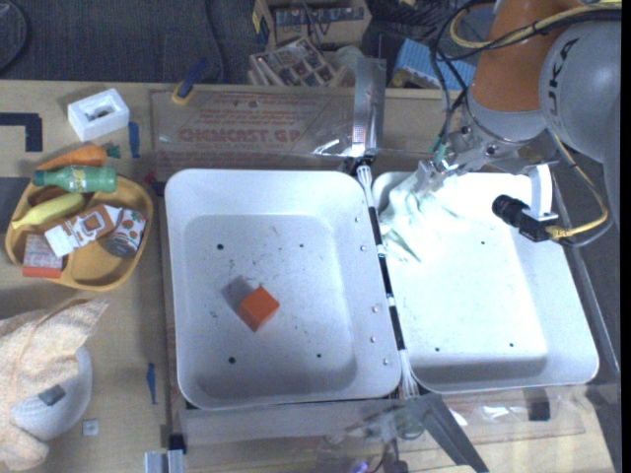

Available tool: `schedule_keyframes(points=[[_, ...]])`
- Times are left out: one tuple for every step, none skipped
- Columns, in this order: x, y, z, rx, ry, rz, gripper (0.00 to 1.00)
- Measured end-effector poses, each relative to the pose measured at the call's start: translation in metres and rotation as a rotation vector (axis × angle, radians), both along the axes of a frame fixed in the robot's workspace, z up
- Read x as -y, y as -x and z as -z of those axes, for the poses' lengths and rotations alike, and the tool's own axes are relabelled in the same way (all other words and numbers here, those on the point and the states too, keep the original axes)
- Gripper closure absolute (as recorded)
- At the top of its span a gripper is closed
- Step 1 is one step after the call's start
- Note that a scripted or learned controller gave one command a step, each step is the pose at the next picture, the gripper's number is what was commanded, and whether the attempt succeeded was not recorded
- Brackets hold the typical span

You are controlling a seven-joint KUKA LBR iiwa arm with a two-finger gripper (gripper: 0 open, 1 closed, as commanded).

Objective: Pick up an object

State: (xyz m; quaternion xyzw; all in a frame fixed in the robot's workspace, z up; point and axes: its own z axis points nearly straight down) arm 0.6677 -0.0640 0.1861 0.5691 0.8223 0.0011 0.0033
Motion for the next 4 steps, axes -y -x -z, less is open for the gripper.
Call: schedule_keyframes(points=[[0.0,0.0,0.0,0.0,0.0,0.0,0.0],[-0.016,0.0,0.0,-0.004,0.0,-0.245,0.0],[0.02,0.032,0.0,-0.006,-0.001,-0.105,0.0],[-0.004,0.0,0.0,0.0,0.001,-0.173,0.0]])
